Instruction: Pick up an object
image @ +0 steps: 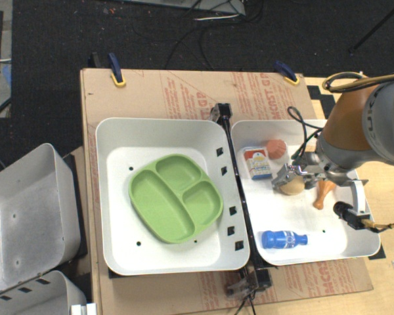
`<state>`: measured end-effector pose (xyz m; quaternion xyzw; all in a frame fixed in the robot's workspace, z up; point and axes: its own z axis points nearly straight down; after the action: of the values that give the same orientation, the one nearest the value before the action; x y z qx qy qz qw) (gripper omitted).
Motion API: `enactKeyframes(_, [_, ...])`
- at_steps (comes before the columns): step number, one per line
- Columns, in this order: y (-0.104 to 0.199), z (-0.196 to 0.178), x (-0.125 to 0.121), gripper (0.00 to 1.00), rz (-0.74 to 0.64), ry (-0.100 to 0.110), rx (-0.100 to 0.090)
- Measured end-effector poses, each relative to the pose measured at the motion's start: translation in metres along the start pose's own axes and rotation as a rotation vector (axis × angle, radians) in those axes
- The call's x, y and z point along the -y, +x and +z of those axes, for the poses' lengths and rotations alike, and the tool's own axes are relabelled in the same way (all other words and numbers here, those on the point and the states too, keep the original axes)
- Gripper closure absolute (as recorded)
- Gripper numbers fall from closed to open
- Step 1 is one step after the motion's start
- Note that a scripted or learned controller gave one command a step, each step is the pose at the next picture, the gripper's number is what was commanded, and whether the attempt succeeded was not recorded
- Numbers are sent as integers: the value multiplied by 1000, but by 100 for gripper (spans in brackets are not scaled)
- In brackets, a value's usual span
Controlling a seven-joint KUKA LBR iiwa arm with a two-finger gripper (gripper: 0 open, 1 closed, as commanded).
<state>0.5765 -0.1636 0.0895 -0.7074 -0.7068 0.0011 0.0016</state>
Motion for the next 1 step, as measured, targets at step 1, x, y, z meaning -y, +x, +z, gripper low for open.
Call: enactKeyframes(1, [0,-13,-1,100,0,-5,1])
